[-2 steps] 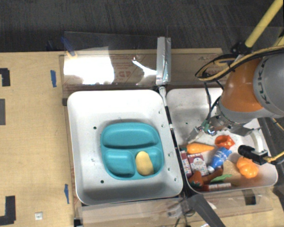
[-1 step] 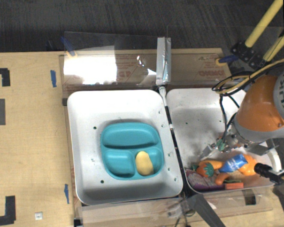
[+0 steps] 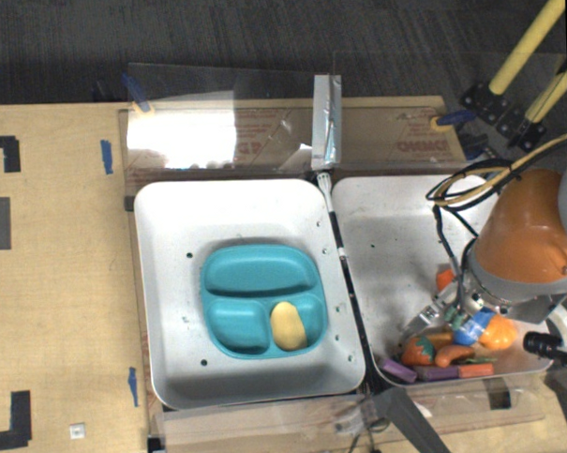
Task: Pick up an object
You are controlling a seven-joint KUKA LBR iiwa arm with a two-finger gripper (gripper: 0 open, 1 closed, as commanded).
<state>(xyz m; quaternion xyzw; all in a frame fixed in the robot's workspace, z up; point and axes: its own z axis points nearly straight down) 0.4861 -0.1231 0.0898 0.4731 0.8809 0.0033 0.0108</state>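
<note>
Low at the front of the left bin (image 3: 164,273) lies a teal tray (image 3: 258,297), with a yellow egg-shaped piece (image 3: 288,326) in its lower right compartment, well apart from the arm. Across the divider, the right bin (image 3: 377,226) holds a tight heap of toys (image 3: 448,350) in its near right corner: a purple strip, orange and red pieces, a blue piece and an orange ball, all touching or overlapping. The gripper (image 3: 453,312) hangs just over that heap, under the orange band (image 3: 523,239) of the arm.

How the claw stands cannot be told; the wrist hides most of it, and nothing is clearly seen between its tips. The blue piece looks nearest to it, though that is uncertain.

Crowding is the main risk. A close could catch two pieces at once, or pinch an edge so the piece slips out on the lift. The ball may roll aside, and the bin wall nearby leaves little room.
</note>
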